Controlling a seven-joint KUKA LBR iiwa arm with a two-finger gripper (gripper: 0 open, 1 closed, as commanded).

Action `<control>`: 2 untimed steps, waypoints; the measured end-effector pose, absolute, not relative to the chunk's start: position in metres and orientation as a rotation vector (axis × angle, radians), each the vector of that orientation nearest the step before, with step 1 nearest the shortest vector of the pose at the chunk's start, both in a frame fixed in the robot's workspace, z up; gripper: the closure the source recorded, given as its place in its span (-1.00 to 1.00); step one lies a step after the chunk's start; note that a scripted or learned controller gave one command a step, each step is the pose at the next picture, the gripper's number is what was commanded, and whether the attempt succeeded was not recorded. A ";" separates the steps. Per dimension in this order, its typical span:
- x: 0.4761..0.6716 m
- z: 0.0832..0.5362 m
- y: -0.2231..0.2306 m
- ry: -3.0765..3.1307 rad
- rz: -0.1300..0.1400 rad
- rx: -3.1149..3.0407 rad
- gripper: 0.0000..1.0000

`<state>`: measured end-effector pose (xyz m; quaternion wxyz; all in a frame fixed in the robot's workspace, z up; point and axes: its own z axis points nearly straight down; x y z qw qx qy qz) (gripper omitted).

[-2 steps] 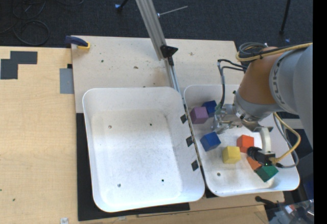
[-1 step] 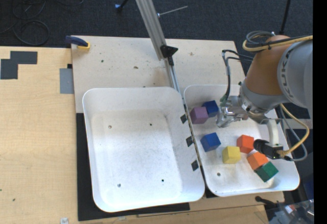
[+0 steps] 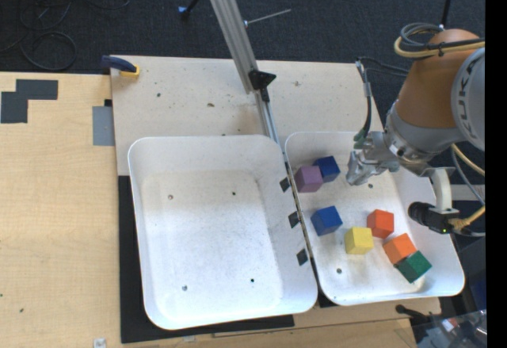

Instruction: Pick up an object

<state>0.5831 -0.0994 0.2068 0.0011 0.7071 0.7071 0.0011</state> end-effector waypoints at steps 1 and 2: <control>0.586 0.266 -0.110 2.218 0.003 2.220 1.00; 0.586 0.281 -0.110 2.225 0.000 2.218 1.00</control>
